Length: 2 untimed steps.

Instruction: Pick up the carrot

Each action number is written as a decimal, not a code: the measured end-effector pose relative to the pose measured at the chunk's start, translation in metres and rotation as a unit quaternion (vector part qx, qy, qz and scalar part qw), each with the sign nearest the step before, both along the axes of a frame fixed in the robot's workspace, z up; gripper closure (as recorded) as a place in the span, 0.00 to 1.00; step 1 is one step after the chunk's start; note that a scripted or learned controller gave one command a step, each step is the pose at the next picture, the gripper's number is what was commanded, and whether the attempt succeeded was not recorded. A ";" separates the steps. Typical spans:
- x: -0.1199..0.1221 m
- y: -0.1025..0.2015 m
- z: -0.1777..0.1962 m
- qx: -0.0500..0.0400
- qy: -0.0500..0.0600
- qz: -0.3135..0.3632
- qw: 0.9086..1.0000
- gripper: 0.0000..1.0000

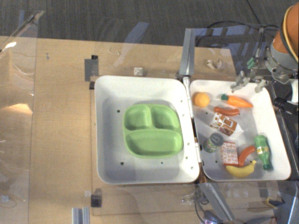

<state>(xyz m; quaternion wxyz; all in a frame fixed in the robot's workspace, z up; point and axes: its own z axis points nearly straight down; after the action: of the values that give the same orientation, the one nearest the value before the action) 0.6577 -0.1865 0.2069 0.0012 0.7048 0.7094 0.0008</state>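
Gripper (249, 80) hovers at the far rim of the right bin (279, 139), fingers spread apart, nothing between them. Carrot (238, 101) just below it, apart from the fingers: orange, tapered, green stub at its left end, lying flat, tip pointing right. Orange ball (201, 99) left of it, red sausage (226, 111) just beneath. Left bin (107, 125) holds a green divided tray (153, 130).

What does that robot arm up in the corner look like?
The arm is grey with a rounded orange band above the wrist. It ends in a small metal gripper with two thin, pale fingers. Dark cables loop along the bench behind it.
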 end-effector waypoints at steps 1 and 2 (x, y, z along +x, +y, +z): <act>0.010 -0.018 -0.113 -0.001 -0.002 0.081 0.997 0.00; 0.012 -0.016 -0.101 -0.003 -0.004 0.084 0.996 1.00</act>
<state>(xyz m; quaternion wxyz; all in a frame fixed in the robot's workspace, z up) 0.6698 -0.2030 0.1063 0.0059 0.6428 0.7660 0.0018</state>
